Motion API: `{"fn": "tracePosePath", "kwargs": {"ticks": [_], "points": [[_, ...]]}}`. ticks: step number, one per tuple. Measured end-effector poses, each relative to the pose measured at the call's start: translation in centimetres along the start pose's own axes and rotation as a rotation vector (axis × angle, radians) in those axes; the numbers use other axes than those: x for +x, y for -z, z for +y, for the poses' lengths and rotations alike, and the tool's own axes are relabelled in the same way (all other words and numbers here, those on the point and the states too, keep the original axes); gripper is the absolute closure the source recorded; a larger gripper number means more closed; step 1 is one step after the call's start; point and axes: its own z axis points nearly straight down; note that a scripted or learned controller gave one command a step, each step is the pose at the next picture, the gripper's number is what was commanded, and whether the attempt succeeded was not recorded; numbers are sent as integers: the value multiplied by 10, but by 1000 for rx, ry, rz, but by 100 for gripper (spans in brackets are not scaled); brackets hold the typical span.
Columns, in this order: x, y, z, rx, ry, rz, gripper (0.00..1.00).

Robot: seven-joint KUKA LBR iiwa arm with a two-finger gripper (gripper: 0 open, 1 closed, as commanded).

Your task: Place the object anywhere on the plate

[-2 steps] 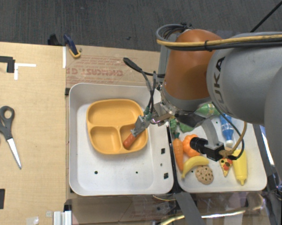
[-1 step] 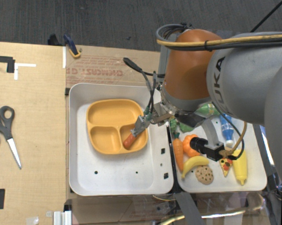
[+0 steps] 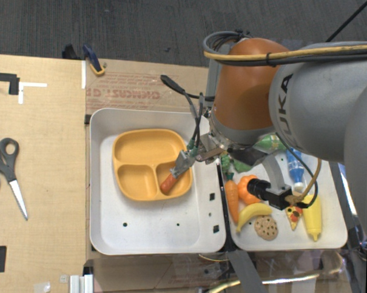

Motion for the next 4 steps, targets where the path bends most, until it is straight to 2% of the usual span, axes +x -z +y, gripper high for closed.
{"fn": "tracePosePath", "kwargs": {"ticks": [4], "points": [[0, 0, 0, 0, 0, 0, 0]]}}
